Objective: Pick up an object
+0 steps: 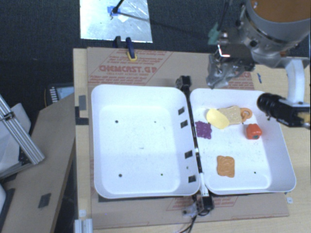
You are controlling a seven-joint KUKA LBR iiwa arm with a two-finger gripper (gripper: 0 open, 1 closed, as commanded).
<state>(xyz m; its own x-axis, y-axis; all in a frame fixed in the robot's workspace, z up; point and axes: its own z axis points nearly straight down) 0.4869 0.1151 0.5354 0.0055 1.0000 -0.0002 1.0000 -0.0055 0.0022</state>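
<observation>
- two white bins on the tabletop [121, 62]; the right bin [277, 164] holds every item.
- yellow piece [217, 118], tan toast [233, 113], purple piece [203, 129], red piece [253, 131] and orange waffle [225, 166] lie there.
- pincer [219, 76] hangs at upper right above the bin's far edge; whether it is apart or together, i cannot tell.

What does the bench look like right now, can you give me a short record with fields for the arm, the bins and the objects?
arm: gripper raised above the far edge of the right bin
left bin: white, shallow
right bin contents: yellow piece, tan piece, purple piece, red piece, orange-brown piece
touching: yellow piece against tan piece
held: nothing seen between the fingers
</observation>
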